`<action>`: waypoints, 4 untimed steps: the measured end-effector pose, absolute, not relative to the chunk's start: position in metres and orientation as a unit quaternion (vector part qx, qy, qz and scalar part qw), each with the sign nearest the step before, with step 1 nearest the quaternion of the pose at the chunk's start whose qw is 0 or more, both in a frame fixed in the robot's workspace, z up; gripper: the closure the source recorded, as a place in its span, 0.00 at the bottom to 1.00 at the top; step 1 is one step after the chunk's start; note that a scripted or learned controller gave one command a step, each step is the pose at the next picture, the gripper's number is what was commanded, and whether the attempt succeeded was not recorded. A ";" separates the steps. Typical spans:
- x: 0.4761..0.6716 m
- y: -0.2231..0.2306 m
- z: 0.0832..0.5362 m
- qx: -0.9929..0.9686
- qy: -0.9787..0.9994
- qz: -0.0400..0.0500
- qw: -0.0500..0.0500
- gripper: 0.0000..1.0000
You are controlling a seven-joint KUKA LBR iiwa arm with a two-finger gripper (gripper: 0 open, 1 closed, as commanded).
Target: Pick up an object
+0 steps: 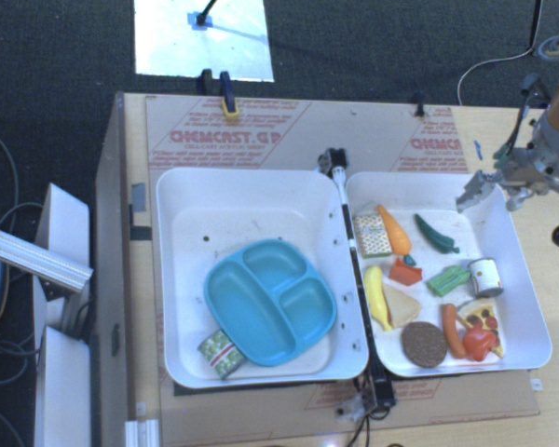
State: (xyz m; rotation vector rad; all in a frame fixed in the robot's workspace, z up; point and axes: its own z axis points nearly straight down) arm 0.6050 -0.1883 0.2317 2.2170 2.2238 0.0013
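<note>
My gripper hangs over the far right corner of the right bin. Its two fingers are spread apart, open, with nothing between them. Below and to its left lie a dark green pickle, an orange carrot and a speckled cracker box. Nearer the front sit a small can, a green block, a banana, a brown round patty, an orange sausage and a red pepper.
The left bin holds a blue divided plate and a small green-and-white carton at its front edge. A black-and-white divider rail runs between the bins. Cables hang beside the arm at the right.
</note>
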 end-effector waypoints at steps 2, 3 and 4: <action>0.619 -0.099 0.089 0.706 0.708 0.002 0.003 0.00; 0.621 -0.098 0.101 0.705 0.709 0.005 0.005 1.00; 0.579 -0.030 0.186 0.705 0.709 0.002 0.001 1.00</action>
